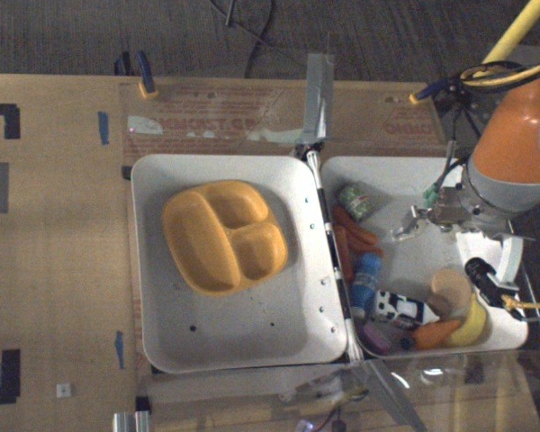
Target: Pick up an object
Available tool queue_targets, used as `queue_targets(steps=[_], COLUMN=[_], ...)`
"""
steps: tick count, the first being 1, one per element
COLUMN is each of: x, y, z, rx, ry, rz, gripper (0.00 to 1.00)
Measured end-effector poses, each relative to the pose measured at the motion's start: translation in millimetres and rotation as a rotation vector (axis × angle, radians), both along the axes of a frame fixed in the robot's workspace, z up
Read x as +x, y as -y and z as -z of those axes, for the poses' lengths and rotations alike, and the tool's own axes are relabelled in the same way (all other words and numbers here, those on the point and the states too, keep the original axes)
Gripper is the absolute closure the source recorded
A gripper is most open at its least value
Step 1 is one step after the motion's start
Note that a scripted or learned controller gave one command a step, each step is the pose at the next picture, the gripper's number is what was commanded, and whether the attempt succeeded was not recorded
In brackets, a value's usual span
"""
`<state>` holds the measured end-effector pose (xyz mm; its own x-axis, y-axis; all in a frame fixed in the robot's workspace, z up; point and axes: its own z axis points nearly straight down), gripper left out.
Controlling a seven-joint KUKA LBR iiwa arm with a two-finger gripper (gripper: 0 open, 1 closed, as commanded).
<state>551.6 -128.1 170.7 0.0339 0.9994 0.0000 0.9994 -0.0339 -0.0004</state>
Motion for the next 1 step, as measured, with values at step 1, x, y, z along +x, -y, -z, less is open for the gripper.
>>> queue_targets(steps=[1], x=[-13.6], y=[53.1], z=[-58.8], rx=[-0.002], ry=[0.002], rz=[0.431], gripper=[0.0])
